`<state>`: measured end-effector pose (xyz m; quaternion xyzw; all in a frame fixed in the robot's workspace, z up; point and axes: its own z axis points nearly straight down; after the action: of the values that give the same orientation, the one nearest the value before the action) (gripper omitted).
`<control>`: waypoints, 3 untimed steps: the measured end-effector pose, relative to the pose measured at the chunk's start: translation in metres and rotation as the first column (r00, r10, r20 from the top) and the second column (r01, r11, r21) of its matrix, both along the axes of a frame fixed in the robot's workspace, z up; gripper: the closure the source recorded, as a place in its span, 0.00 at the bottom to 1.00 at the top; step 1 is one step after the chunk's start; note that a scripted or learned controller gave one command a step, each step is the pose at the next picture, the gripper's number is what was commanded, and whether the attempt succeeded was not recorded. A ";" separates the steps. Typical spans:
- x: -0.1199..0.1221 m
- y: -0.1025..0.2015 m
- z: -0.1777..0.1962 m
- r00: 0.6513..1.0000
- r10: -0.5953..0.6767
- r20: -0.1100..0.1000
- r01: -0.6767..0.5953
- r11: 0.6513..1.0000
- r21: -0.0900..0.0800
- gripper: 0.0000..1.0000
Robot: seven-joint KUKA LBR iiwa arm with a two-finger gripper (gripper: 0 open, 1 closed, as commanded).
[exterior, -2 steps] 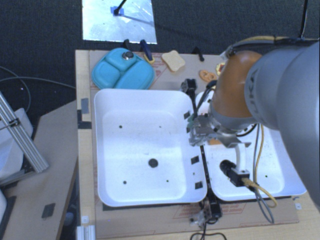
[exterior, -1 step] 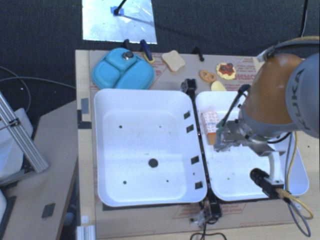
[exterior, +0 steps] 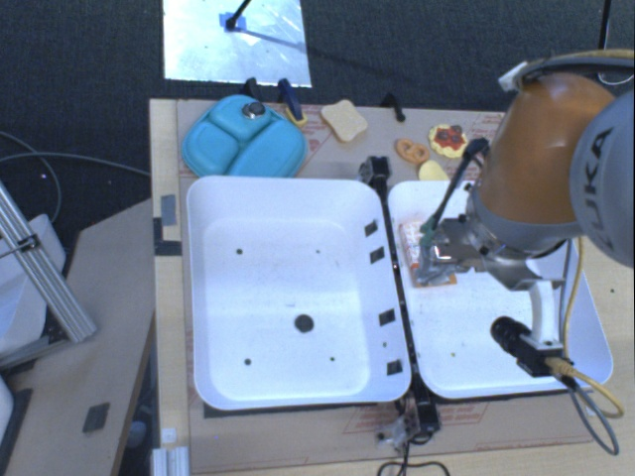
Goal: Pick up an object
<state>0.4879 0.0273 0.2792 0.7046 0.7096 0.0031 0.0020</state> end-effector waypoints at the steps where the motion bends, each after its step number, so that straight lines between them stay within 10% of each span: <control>1: 0.000 0.036 0.083 1.000 0.002 0.004 -0.002 1.000 0.001 1.00; 2: 0.000 0.028 0.209 1.000 -0.002 0.012 0.002 1.000 0.002 1.00; 3: -0.002 0.075 0.079 1.000 0.002 -0.017 -0.002 1.000 -0.003 1.00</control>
<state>0.4856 0.1026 0.3581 0.7039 0.7103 -0.0038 -0.0031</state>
